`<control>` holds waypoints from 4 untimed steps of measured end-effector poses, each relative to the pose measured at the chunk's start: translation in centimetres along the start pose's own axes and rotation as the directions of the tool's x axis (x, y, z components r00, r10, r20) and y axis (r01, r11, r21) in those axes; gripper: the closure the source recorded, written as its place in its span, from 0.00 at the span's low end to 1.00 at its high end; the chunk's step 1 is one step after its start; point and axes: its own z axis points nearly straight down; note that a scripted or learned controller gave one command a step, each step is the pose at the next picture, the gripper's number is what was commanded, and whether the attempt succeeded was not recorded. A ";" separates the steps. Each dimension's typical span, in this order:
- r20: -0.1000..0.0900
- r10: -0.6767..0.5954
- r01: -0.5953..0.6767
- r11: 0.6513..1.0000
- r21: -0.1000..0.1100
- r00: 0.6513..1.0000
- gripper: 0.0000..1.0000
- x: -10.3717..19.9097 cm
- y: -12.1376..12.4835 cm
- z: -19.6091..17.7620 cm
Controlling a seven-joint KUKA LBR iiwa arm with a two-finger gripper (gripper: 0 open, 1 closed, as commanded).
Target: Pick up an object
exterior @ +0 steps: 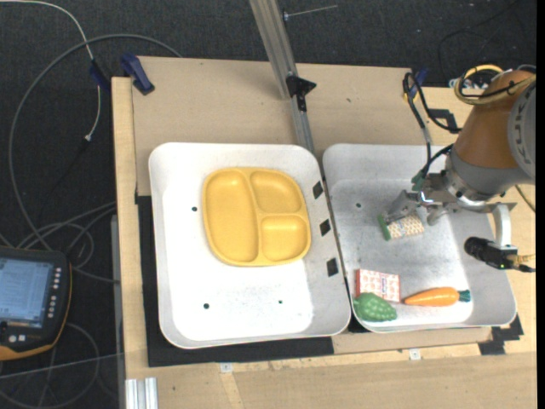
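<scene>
Two white bins, one yellow tray, one carrot, one pincer

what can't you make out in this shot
- Gripper: whether it grips the small box is unclear; fingers and box blur together.
- Box print: too small to read.
- Green toy: overlaps the red card's corner.
- Arm: cut by the right edge.

Yellow tray; orange carrot; green grapes; white bins.

A grey arm with a broad orange band above its metal-fingered tool.
</scene>
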 end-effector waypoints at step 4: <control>0.004 -0.002 0.002 1.000 -0.013 1.000 1.00 0.6 0.4 -14.7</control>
